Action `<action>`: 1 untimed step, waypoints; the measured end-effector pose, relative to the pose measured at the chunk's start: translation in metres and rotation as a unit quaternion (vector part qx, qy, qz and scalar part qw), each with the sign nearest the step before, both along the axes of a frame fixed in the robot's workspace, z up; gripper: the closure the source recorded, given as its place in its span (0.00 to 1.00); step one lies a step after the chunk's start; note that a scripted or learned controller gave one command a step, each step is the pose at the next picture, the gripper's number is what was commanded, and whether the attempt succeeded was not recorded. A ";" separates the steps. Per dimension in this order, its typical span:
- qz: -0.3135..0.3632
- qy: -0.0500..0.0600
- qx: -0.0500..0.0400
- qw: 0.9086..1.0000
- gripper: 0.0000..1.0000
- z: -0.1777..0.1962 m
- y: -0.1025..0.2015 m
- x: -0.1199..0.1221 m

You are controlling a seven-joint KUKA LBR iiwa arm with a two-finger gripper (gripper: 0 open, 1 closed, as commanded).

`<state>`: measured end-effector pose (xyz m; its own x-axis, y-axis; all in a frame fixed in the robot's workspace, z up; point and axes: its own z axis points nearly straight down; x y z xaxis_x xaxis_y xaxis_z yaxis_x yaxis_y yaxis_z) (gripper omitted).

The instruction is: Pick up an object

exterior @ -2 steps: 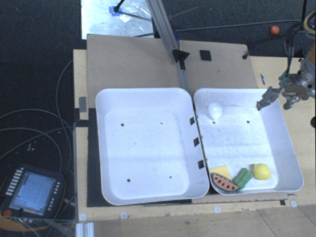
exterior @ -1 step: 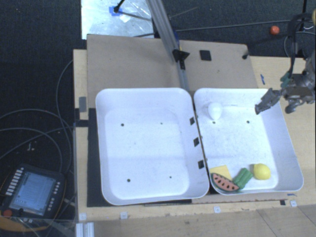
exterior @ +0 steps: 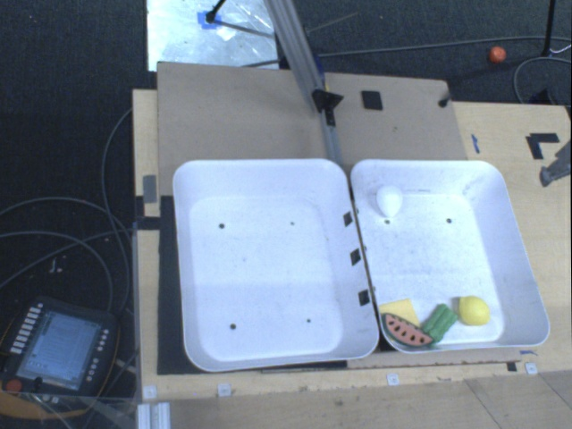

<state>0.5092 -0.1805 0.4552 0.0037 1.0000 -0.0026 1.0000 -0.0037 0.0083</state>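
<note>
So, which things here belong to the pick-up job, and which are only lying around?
For the job, in the right bin:
white egg-shaped object
lemon
green toy
watermelon slice
yellow wedge

Lying about:
left bin
teach pendant
orange ball
floor cables

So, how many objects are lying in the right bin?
5: white egg-like object near the far-left wall; yellow wedge, watermelon slice, green piece, lemon along the near edge.

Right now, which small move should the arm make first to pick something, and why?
Probably swing left over the right bin. The arm sits at its far edge, while the lemon, green piece, watermelon slice and white egg all lie inside.
</note>
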 end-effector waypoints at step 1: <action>-0.001 0.006 0.002 1.000 0.00 -0.139 -0.012 -0.011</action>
